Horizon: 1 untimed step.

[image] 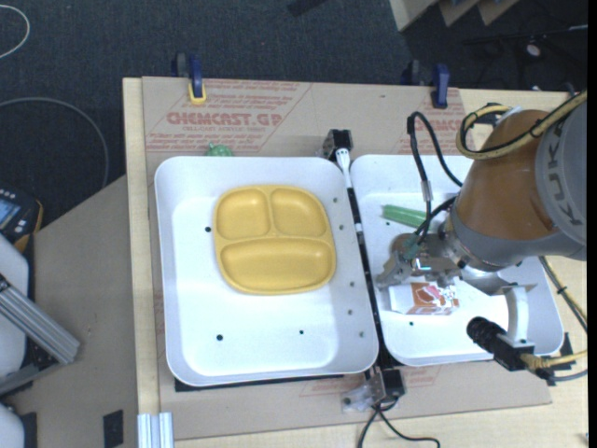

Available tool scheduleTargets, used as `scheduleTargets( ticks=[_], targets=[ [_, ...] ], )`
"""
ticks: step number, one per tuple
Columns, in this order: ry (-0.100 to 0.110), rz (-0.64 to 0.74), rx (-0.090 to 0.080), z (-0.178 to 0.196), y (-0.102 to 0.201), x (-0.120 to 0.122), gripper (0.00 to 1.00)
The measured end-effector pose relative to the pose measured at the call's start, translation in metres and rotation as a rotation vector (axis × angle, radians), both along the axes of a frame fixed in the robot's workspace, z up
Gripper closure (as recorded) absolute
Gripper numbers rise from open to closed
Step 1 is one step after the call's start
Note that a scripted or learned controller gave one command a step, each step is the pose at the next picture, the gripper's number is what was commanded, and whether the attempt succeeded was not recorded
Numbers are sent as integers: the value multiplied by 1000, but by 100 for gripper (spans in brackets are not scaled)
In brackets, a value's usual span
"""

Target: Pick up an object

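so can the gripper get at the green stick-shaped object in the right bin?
Probably yes: the green stick-shaped object lies uncovered on the right white bin floor, just beside the gripper, with nothing between them.

Both bins, left bin (177,278) and right bin (410,343), are white. The divided plate (275,238) is plain yellow. The stick-shaped item (403,216) is green. The flat packet (424,298) is white with red-orange print. The arm (508,189) is grey with an orange band. The surface (233,110) is tan with red lettering; clamps (195,75) are blue and yellow.
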State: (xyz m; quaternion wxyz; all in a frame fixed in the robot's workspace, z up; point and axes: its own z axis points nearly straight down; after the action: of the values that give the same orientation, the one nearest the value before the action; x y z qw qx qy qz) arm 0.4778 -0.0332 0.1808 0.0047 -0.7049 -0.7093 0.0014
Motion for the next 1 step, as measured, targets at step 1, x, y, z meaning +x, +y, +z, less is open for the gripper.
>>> scheduleTargets(
  ticks=[1],
  targets=[
    [-11, -6, -5, 14, -5, 2, 100]
  ],
)
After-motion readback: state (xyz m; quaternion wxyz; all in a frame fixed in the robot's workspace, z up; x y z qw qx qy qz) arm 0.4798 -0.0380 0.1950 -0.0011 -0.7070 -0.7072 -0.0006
